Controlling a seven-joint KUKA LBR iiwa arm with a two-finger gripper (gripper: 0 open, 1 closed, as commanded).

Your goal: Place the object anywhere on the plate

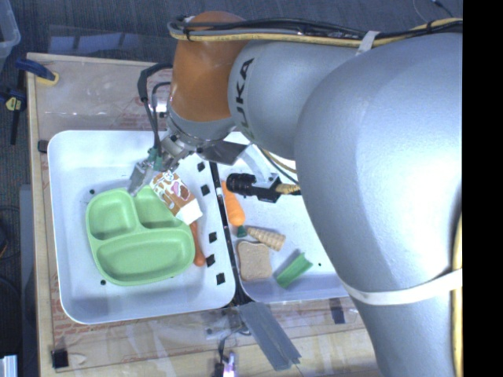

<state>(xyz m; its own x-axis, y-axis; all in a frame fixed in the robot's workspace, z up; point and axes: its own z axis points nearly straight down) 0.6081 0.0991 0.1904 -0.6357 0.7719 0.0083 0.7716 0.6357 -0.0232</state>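
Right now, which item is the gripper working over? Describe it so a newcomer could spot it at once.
Start at the left white bin and find the green divided plate in it. At the plate's upper right corner, just below the gripper, lies a small carton with brown and white patches. Nothing else nearby is patterned: the carrot in the right bin is plain orange.

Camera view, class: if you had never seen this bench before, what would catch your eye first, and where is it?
The huge grey arm with its orange band fills the right and top. Below it, the gripper hangs over the left bin, right above a green divided plate with a brown-and-white patterned packet at the plate's upper right edge. The right bin holds a carrot, a cone and a green block.
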